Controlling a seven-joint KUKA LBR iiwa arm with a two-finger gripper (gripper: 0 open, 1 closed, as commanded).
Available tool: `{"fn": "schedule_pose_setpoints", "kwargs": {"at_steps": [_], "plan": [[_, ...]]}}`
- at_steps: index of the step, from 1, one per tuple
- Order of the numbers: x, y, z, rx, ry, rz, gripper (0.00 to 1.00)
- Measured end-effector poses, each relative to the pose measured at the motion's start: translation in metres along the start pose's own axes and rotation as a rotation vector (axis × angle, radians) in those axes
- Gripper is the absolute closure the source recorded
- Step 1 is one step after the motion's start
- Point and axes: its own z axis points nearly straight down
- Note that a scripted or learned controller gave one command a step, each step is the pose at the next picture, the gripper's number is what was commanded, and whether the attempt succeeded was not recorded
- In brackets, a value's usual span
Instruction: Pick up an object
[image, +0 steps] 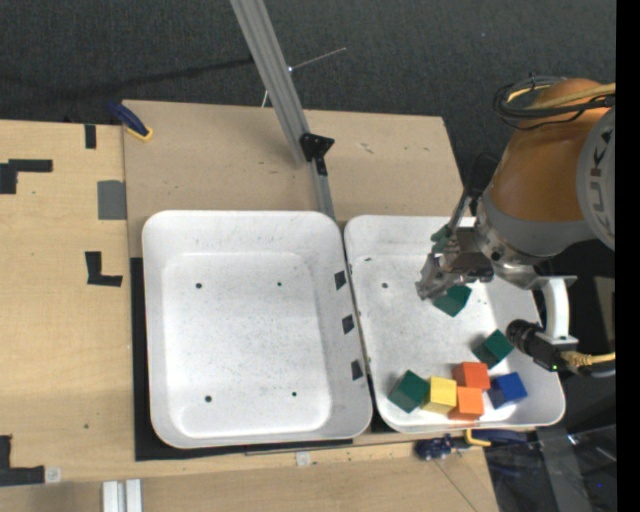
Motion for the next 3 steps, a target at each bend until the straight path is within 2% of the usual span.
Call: {"fn": "schedule_pose_setpoints", "kwargs": {"at_steps": [2,3], "plan": [[0.103,0.037,0.003,0.001,0.0,0.0,1.0],[0.14,0.057,0.02,0.001,-0.002,0.001,1.0]]}}
